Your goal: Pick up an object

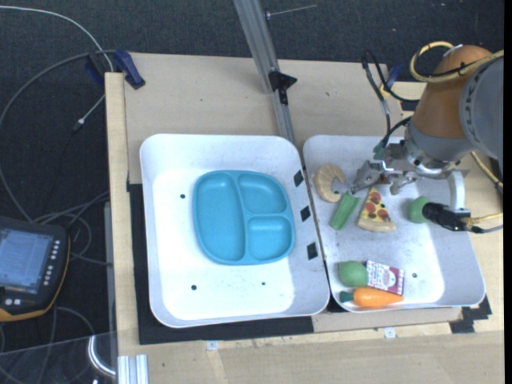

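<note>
Two bins on bench; right bin [456, 274] holds toys, left bin [168, 214] holds blue divided plate [243, 216]. Gripper [376, 178] hovers low over pizza slice [376, 213], fingers spread, nothing between them. Green pod [346, 210] just left, round biscuit [327, 182] beyond. To do well: centre over slice, drop straight, close across narrow width (pod crowds left side, likely snag).

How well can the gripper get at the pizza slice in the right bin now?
Probably yes. The gripper hangs just above the pizza slice in the right bin, and nothing lies over the slice. The green pickle lies close on its left, so a finger might bump it.
</note>
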You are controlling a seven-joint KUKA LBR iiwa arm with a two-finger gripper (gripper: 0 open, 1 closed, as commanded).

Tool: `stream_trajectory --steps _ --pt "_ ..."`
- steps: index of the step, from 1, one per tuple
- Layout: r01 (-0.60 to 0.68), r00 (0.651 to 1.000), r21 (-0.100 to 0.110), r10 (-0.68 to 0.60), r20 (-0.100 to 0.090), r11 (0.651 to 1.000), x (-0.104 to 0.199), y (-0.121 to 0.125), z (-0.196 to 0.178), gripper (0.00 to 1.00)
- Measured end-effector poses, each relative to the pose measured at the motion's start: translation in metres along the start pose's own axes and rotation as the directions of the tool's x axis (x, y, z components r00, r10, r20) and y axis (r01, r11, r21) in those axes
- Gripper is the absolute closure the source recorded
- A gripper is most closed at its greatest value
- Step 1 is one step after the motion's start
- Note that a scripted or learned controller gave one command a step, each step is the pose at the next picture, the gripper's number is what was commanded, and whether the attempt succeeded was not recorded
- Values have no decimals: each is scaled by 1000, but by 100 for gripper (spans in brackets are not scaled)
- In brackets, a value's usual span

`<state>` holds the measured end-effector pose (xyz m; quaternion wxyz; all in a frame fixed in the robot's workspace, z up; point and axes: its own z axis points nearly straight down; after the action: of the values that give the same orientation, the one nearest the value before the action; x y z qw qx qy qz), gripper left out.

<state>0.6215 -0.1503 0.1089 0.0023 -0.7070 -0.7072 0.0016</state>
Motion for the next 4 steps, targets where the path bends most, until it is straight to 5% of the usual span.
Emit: stream_trajectory --steps 1,3,4 --pt "1 1000 -6 -1 -1 1000 1 1 -14 100" --pt "1 1000 -11 -1 2 1000 10 -1 -120 100" --pt "6 1000 -9 -6 0 1000 56 14 -124 100"
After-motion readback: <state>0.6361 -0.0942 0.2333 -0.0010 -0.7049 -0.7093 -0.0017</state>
